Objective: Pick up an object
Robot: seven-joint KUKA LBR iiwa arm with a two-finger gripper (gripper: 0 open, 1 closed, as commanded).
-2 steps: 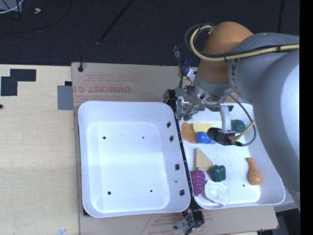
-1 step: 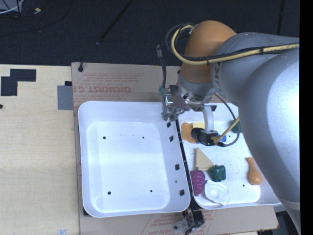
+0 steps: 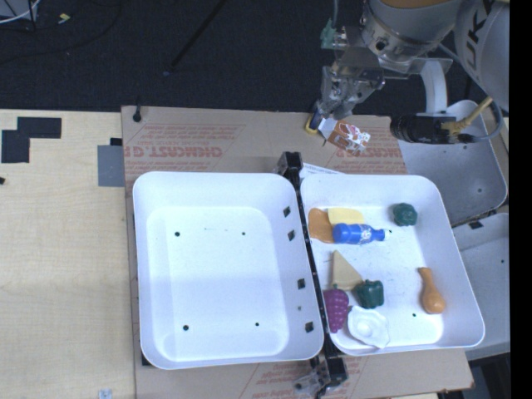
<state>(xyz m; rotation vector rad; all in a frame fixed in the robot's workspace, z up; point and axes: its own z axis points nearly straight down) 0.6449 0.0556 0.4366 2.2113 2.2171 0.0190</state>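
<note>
Two shallow white bins sit side by side on a brown cardboard sheet (image 3: pixel 216 144) printed with reversed red lettering, in the lower middle of the frame. The left bin (image 3: pixel 150 264) lies beside the right bin (image 3: pixel 453 248), a black hinge strip (image 3: pixel 301 248) between them. The pale wooden bench (image 3: pixel 58 264) fills the lower left, marked with black and grey squares (image 3: pixel 108 165). Dark floor (image 3: pixel 166 40) spans the top.
</note>
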